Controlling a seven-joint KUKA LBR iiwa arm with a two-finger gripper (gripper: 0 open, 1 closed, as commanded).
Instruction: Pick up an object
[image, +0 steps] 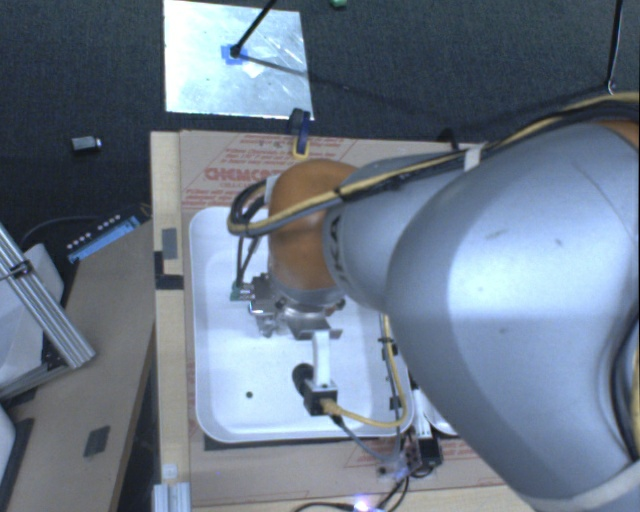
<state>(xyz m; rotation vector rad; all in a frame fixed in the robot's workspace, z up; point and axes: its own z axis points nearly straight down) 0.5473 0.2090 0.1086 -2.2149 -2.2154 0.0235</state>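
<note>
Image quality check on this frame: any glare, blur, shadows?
Camera view: glare on the shiny sheet at top; the grey arm is close, soft-focused and covers the right side; it casts a soft shadow on the white bin floor.

A single camera sits high above the counter and looks down at a slant onto a shallow white bin at mid-frame. The grey arm enters from the right, so near the lens that it covers much of that side.
</note>
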